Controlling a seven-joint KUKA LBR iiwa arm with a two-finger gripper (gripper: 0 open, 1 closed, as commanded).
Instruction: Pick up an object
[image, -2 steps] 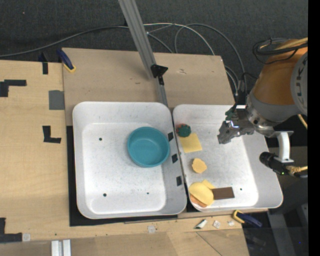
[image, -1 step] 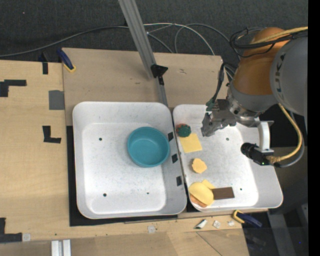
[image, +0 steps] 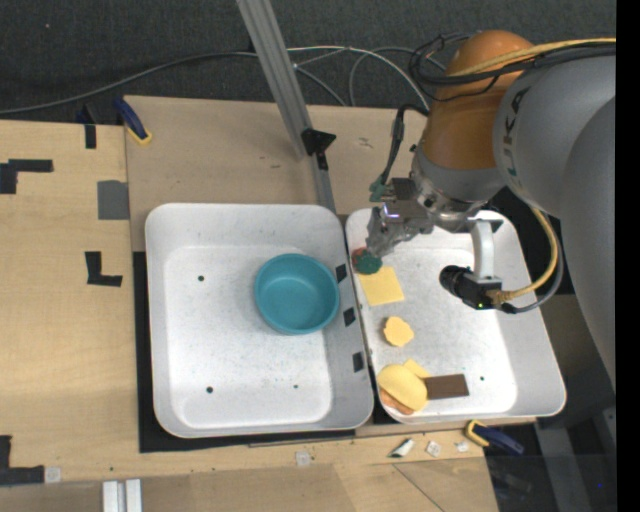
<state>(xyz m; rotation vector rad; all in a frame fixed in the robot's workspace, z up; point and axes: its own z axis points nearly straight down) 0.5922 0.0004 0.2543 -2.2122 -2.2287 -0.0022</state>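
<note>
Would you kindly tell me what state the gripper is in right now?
Gripper: low at the right bin's left edge, over a small green object; open or closed cannot be told.

Light wooden bench top (image: 220, 160), black tape marks (image: 25, 172) along its left side, grey patch (image: 113, 198), dark carpeted floor (image: 120, 45) beyond far edge, loose cables (image: 200, 65) across it, slanted grey metal post (image: 285, 85), even overhead light

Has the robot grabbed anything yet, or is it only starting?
Nothing looks lifted yet. The gripper is low in the right white bin, at a small dark-green round piece beside the flat yellow square. I can't tell if it has a hold. Gripping and raising something is still to do.
</note>
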